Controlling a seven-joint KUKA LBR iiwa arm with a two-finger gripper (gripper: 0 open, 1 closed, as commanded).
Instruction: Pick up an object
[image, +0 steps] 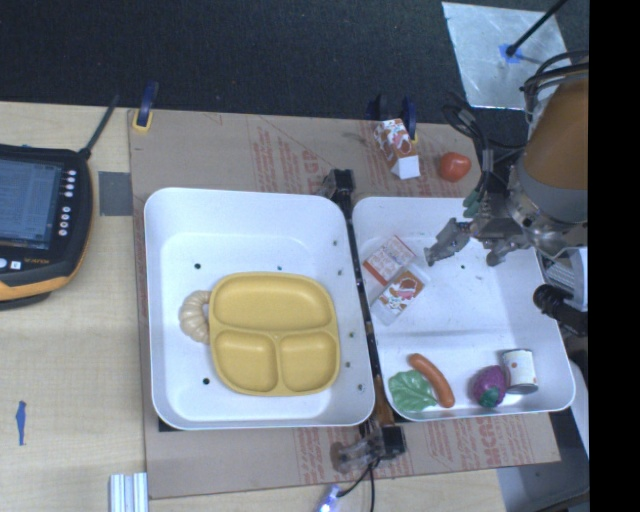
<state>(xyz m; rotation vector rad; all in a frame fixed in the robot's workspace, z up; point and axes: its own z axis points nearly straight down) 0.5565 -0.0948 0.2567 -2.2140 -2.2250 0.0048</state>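
Grey two-finger gripper (468, 243) hangs spread and empty over right shallow white bin (470, 305), upper half; nothing grasped yet, whole pick remains; nearest candidate, clear plastic packet with red print (393, 277), lies at its 8 o'clock; orange sausage (431, 379), purple plastic vegetable (488, 385), small white can (519, 369) at 6 o'clock.

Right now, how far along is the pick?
Done: nothing lifted. The sausage, can and snack packet all lie in the right bin. In hand: the gripper hangs open above that bin, gripping nothing. Left: descend, close on one item, lift.
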